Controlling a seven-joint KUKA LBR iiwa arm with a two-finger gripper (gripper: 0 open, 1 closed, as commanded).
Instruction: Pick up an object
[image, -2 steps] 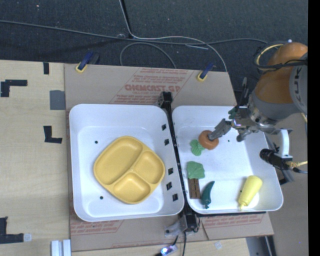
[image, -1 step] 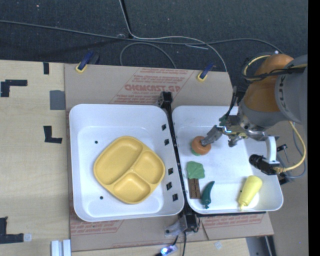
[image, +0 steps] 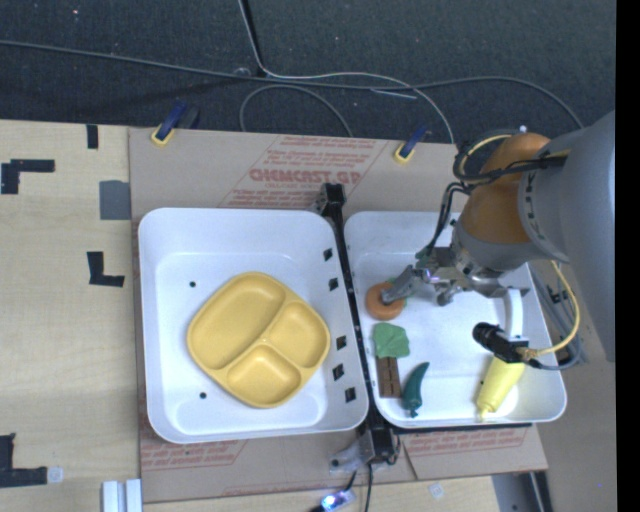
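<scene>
Gripper (image: 403, 290) beside orange disc (image: 384, 303)

Even, bright overhead light, soft shadows, slightly grainy, mild blur.

1. A yellow divided plate (image: 259, 339) lies in the left bin (image: 160, 300).
2. In the right bin (image: 390, 232), the gripper (image: 415, 283) sits at 1 o'clock of an orange round piece (image: 384, 301).
3. A green leaf (image: 392, 341), teal pepper (image: 413, 388) and yellow bottle (image: 497, 385) lie at 6 o'clock.
</scene>
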